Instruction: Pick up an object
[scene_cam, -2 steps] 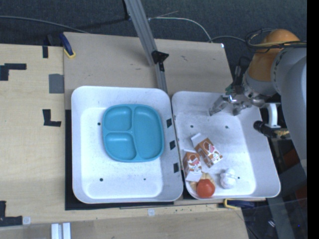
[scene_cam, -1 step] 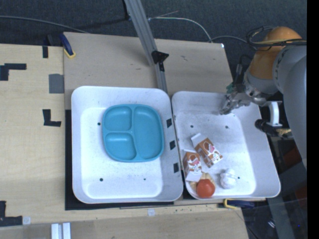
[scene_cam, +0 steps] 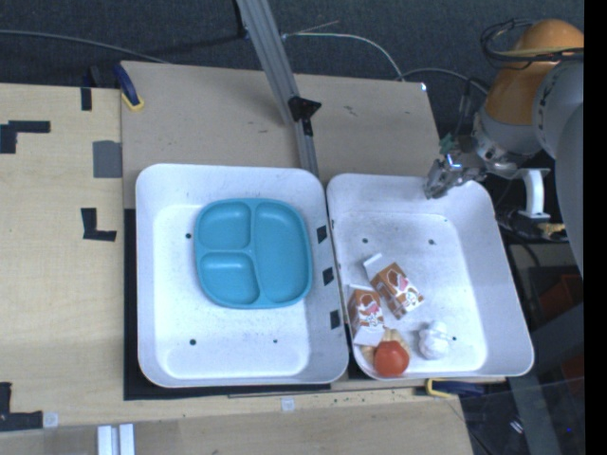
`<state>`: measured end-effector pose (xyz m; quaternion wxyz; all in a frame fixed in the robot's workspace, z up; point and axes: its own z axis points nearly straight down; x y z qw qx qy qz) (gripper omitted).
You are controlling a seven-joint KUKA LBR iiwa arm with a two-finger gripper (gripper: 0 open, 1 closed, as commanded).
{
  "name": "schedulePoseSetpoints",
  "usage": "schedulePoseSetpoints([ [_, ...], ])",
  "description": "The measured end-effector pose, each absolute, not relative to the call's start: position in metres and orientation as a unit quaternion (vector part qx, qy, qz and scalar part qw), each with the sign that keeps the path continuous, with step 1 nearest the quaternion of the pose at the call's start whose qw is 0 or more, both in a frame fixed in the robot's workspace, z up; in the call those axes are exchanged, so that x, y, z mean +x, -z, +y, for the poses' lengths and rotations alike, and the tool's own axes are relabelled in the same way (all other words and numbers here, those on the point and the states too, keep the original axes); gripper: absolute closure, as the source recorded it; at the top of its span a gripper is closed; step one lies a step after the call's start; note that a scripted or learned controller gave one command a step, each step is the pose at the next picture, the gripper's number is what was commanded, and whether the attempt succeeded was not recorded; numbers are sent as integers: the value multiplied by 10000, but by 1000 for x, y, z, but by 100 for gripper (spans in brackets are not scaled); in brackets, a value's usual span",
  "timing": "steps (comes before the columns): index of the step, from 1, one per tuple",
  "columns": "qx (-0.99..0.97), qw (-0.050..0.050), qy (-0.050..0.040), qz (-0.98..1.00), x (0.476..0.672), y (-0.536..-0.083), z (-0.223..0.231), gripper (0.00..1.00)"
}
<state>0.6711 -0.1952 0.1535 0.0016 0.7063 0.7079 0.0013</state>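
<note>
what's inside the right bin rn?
Right bin holds two brown-and-white packets, a red tomato-like ball and a small white object, clustered at its near-left corner. Whatever lies beneath the packets is covered. Gripper sits at the far rim.

bench: pale wood top (scene_cam: 218,121), blue clamp (scene_cam: 128,88) at its far-left corner | side board (scene_cam: 47,216) left of the bench, light wood with black tape marks and a grey patch | floor: dark blue-grey carpet (scene_cam: 114,12) beyond the bench | grey metal pole (scene_cam: 275,60) slanting across the bench | thin cables (scene_cam: 375,50) on the carpet | light: even, soft
</note>
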Motion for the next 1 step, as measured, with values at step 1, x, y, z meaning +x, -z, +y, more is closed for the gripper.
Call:
schedulePoseSetpoints([
  [1, 7062, 22, -12, 7080, 676, -200, -201, 100],
])
